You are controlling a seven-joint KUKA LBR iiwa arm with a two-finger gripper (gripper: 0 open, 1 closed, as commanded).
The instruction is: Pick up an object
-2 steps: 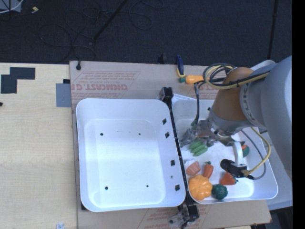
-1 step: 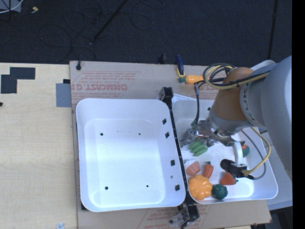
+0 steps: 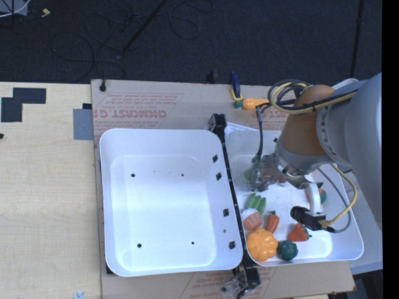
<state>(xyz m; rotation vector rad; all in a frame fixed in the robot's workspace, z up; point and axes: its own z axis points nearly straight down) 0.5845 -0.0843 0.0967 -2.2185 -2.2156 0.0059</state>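
My gripper point(image 3: 257, 177) is down in the right bin point(image 3: 340, 249), near its left wall and towards the back. Just in front of it lies a green ribbed piece point(image 3: 255, 202). Further forward sit a salmon-coloured piece point(image 3: 251, 220), a small orange-red carrot-like piece point(image 3: 272, 222), a yellow-orange pumpkin shape point(image 3: 262, 244), a dark green ball point(image 3: 287, 250) and a red strawberry-like piece point(image 3: 298, 233). A white piece with red and green on it point(image 3: 315, 199) lies partly behind a black cable. The wrist hides what is under the gripper.
The left bin point(image 3: 118, 167) stands beside the right one, with a black divider point(image 3: 225, 185) between them. Yellow and black cables point(image 3: 283, 95) loop off the arm over the right bin. Dark floor with cables lies beyond the bench's back edge.
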